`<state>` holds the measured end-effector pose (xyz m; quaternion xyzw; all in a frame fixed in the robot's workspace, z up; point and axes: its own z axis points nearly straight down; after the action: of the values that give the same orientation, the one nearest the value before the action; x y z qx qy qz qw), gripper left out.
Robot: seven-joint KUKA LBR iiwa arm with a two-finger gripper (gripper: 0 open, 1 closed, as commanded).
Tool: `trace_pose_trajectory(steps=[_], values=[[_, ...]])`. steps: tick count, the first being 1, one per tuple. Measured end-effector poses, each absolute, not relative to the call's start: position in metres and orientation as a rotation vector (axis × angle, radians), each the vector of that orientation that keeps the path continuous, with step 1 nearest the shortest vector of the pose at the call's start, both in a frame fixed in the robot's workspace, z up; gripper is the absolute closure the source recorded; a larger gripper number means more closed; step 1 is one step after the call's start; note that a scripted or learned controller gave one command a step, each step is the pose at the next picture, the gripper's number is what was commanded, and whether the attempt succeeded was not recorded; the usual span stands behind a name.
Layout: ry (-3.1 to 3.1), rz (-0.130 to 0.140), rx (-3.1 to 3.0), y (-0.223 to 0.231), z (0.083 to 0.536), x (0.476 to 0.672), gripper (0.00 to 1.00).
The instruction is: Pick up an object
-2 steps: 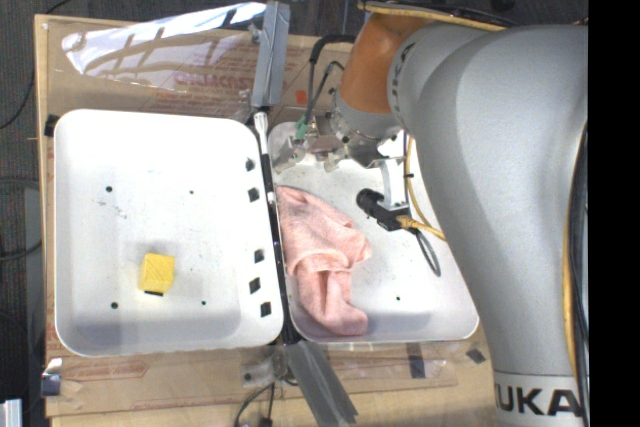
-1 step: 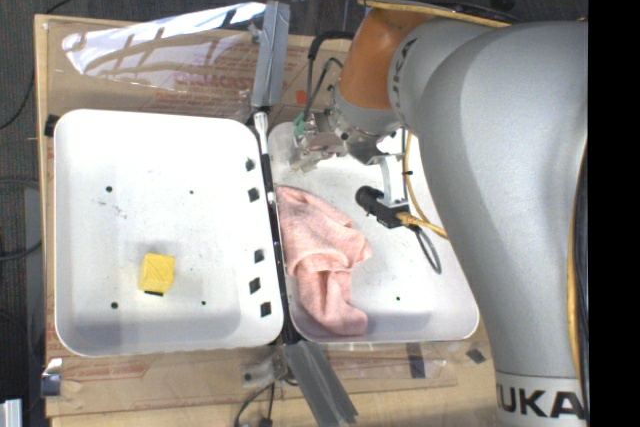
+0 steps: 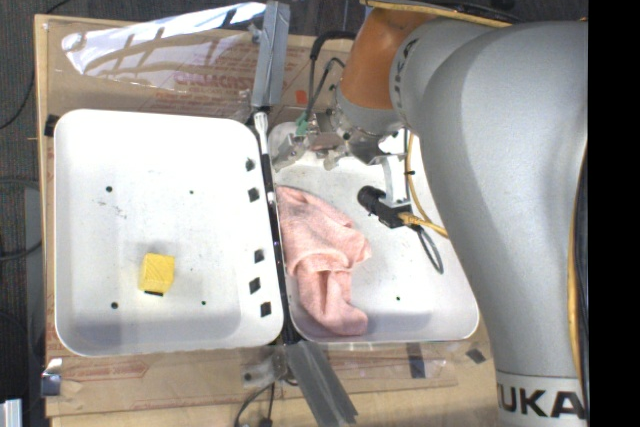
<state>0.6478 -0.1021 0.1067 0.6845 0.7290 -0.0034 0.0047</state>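
Note:
A crumpled pink cloth (image 3: 320, 260) lies along the left side of the right bin (image 3: 440, 310). A small yellow block (image 3: 157, 273) rests in the left bin (image 3: 120, 165), toward its front. My gripper (image 3: 305, 143) hangs at the far left corner of the right bin, just beyond the cloth's upper end, under the grey arm with its orange band (image 3: 372, 65). The wrist hardware hides the fingertips.
A metal divider rail (image 3: 268, 65) runs between the bins at the back. A black cable connector (image 3: 378, 205) dangles from the arm over the right bin. The large grey arm body (image 3: 510, 195) covers the right side of that bin.

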Motion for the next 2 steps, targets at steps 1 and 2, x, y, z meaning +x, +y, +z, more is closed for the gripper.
trace_pose_trajectory(steps=[1,2], values=[[1.963,-0.014,2.47,-0.116,0.093,0.6548,0.0],[2.048,-0.021,2.379,-0.1108,0.0936,0.6543,0.0]])
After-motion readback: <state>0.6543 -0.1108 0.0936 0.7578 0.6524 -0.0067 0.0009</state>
